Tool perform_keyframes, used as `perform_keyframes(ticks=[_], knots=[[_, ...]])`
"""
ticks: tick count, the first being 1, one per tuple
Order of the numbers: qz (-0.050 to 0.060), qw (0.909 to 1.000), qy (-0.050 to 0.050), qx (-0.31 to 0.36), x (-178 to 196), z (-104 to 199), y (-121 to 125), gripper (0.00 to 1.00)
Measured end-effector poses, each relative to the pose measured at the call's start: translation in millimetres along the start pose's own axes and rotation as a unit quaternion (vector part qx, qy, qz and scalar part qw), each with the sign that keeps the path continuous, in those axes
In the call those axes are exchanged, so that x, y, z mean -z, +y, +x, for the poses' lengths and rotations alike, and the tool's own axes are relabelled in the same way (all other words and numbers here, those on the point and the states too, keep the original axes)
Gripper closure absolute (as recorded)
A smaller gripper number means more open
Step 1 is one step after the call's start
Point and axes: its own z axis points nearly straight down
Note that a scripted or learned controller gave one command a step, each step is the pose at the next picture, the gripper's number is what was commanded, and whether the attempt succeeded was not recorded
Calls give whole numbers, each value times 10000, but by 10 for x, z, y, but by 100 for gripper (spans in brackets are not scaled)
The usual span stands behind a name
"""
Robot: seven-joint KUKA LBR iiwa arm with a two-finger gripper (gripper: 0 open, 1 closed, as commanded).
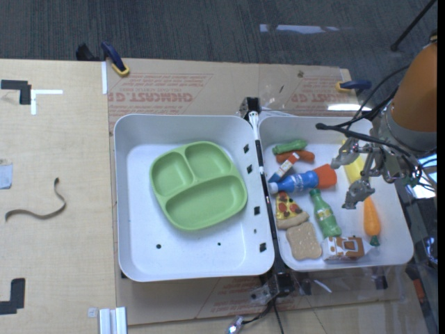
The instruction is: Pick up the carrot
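The gripper (356,184) hangs over the right bin (400,252), its grey fingers (352,197) spread apart and holding nothing; one finger tip points down just left of the carrot (373,218). The carrot lies near the bin's right wall, orange with a small green top toward the near end, and it seems just clear of the finger, though the slant makes contact hard to judge. A yellow item (354,170) sits partly hidden behind the gripper.

Left of the fingers lies a blue bottle (297,182) with a white band and an orange piece (325,177) at its right end; any label on it is too small to read. Above it are a green pepper-like piece (289,147) and a small hot dog (287,158). Nearer the camera lie a pizza slice (289,209), a green bottle (325,216), a slice of bread (304,241) and a small brown and white box (345,248) whose print cannot be read.

The left bin (132,207) holds a green divided plate (199,184). Under the bins, cardboard (160,96) on the counter (49,165) bears red printing, seen upside down and not clearly readable. Blue clamps (114,58) grip the cardboard's far edge.
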Motion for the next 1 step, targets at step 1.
perform_keyframes(ticks=[1], knots=[[-5,9972,-1,-741,-962,-72,-739,0]])
